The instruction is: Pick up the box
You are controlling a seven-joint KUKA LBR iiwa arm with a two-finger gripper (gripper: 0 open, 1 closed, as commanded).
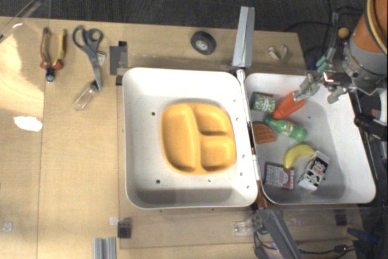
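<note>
Camera view leaves the claw (319, 83) blurred, its state unclear, well apart from the box (314, 171).

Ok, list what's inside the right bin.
The right bin holds a green can, carrot, green bottle, brown item, banana, and two small boxes. Anything beneath them is covered.

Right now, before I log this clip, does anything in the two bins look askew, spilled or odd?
Nothing looks spilled or broken. The right bin holds a loose jumble: a black-and-white box lying tilted beside a banana, a green bottle and a carrot at angles. The yellow tray sits squarely in the left bin.
</note>
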